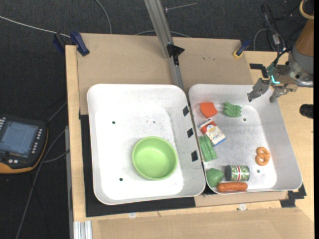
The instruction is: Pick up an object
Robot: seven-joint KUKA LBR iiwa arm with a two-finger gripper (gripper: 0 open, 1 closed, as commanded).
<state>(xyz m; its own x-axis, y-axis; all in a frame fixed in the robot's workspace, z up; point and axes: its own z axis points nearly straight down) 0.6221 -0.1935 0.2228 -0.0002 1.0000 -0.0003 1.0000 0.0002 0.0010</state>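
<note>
My gripper (263,95) hangs over the far right corner of the right bin (279,128), open, with nothing between its fingers. In that bin lie an orange block (208,109), a green toy (231,109), a small red and white carton (213,132), a flat green piece (207,148), a pretzel (262,156), a green-labelled can (236,173), a green rounded fruit (214,176) and an orange sausage-shaped toy (232,186). The green toy is the nearest one, left of and below the gripper.
The left bin (104,108) holds a green bowl (154,157). A metal pole (162,24) slants down to the divide between the bins. A handheld pendant (20,141) lies on the floor at the left.
</note>
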